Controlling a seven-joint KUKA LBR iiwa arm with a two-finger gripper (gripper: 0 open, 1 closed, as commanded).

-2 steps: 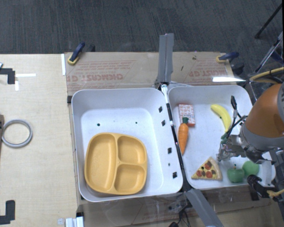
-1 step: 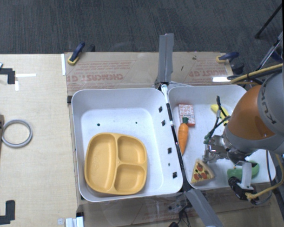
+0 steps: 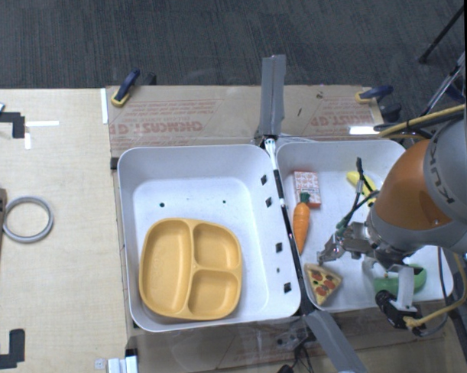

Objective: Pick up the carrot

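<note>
— So, what did the carrot (image 3: 301, 225) look like?

— It was a small toy, orange, tapering to a point at its lower end, with a short green top. It lay lengthwise in the right bin (image 3: 333, 150), close along that bin's left wall, with the green top pointing toward the far side.

— What sat around it?

— Just beyond its green end lay a small red and white box (image 3: 307, 188). Below its tip, near the bin's front corner, lay a toy pizza slice (image 3: 322, 283). The left bin (image 3: 188, 163) held a yellow divided plate (image 3: 192, 268), well apart from the carrot across the two walls.

— And the gripper?

— The gripper (image 3: 331, 251) hung low over the right bin, to the right of the carrot's lower half and above the pizza slice. It was near the carrot but apart from it; bare white floor showed between them.

— Was it open or closed?

— I could not tell. The metal end was small and seen from above under the grey and orange arm (image 3: 410, 195). Nothing showed held in it, and the carrot lay on the bin floor.

— Anything else in that bin?

— A green thing (image 3: 415, 277) showed partly beneath the wrist, and something yellow (image 3: 361, 180) near the far right side; both were too hidden to name.
</note>
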